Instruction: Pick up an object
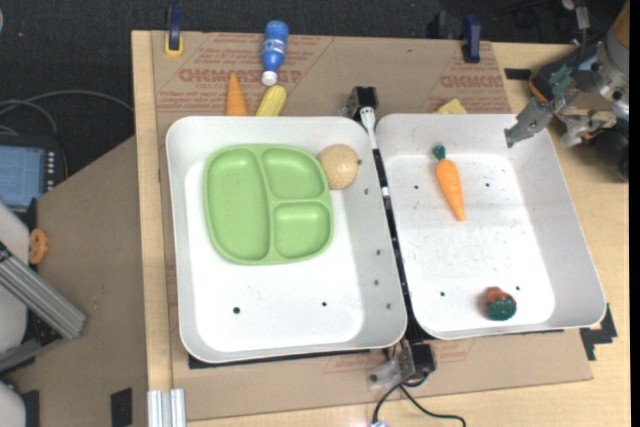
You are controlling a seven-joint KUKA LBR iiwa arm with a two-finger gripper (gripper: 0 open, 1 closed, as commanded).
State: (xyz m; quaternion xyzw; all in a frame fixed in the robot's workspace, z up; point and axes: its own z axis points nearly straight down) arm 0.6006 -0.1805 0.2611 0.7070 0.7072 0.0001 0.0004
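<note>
My fingers [524, 128] hang at the right white bin's [560, 215] rim, spread unclear, the orange plastic carrot [450, 187] near.

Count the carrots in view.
2. One carrot lies in the right bin, near its back. Another carrot lies on the board behind the left bin, beside the bottle.

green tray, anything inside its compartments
All three compartments of the green tray look bare. A beige ball sits beside its upper right corner, outside it. What lies under the tray is covered.
</note>
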